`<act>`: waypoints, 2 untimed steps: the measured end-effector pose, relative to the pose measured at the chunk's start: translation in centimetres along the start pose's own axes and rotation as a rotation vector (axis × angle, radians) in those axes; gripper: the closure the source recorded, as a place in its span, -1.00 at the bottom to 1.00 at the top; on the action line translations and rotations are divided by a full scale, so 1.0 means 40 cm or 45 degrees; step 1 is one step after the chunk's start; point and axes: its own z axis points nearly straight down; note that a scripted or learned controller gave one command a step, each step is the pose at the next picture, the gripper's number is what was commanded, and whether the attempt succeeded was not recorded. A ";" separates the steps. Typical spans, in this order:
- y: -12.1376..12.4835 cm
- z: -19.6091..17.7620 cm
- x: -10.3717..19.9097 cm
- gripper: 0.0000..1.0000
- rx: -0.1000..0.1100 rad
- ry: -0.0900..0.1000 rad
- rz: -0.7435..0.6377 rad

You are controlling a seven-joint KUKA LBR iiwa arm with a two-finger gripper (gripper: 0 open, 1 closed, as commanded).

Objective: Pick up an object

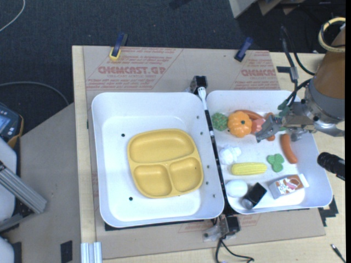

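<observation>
The right bin point(323, 193) holds several toy foods. An orange pumpkin point(240, 123) sits near its back left, with green broccoli point(219, 120) to its left and a red piece point(255, 115) behind it. My gripper point(267, 130) hangs low over the bin just right of the pumpkin, reaching in from the right. A red-orange sausage point(289, 149) lies below the wrist. A yellow corn cob point(249, 169) lies mid-bin, with a small green piece point(275, 161) to its right.
The left bin point(104, 147) bears a yellow divided plate point(163, 162). Near the right bin's front lie white pieces point(229, 155) point(237, 188), a black block point(255, 194) and a red and white box point(288, 185). Clamps point(115, 50) point(243, 51) hold the cardboard at the back.
</observation>
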 end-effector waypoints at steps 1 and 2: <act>0.005 -0.015 0.000 -1.00 -0.016 -0.002 -0.003; -0.005 0.124 0.025 -1.00 -0.006 0.001 -0.003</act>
